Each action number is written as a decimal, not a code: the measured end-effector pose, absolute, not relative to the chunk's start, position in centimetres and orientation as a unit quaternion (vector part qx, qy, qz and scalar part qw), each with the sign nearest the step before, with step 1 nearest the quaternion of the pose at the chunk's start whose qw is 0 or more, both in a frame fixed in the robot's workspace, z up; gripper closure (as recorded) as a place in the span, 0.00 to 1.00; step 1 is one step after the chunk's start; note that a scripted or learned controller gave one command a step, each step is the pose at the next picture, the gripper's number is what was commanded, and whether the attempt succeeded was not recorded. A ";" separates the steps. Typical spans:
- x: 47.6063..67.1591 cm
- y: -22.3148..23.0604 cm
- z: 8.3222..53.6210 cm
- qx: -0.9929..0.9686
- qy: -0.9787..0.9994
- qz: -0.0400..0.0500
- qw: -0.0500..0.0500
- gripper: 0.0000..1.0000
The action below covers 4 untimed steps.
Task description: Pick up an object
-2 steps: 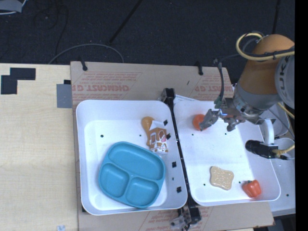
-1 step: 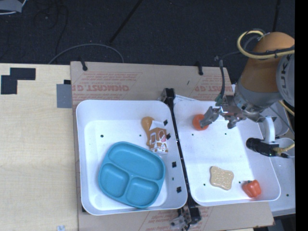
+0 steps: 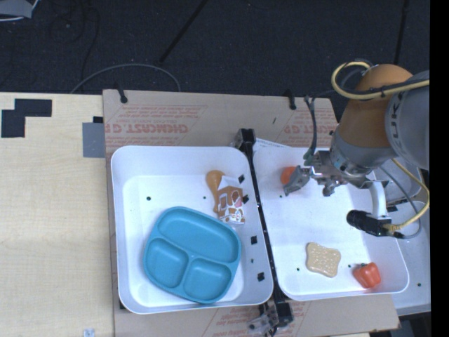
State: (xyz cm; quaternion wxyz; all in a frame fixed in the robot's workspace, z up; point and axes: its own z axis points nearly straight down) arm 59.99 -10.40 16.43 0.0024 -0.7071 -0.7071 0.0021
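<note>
My gripper (image 3: 303, 177) hangs over the right white bin (image 3: 400, 286), fingers apart, just beside a small orange-red object (image 3: 287, 175). A tan bread slice (image 3: 323, 259) and red pepper (image 3: 367, 274) lie nearer the front.

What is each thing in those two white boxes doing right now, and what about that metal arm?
Blue divided plate: lying flat in the left bin.
Small printed packet: lying beside the plate's upper edge.
Brown piece: lying by the packet.
Toast slice: lying flat in the right bin.
Red-orange item: resting in the near right corner.
Orange item: lying next to the pincer.
Pincer: low in the right bin.
</note>
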 end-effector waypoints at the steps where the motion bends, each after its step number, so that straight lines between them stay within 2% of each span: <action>1: 60.7 -10.4 10.4 -0.707 -0.707 0.002 0.003 0.00; 2: 60.6 -10.3 8.6 -0.708 -0.706 0.002 0.002 0.00; 3: 60.6 -10.4 9.7 -0.709 -0.705 0.002 0.002 1.00; 4: 61.3 -10.1 14.3 -0.707 -0.707 0.000 0.000 1.00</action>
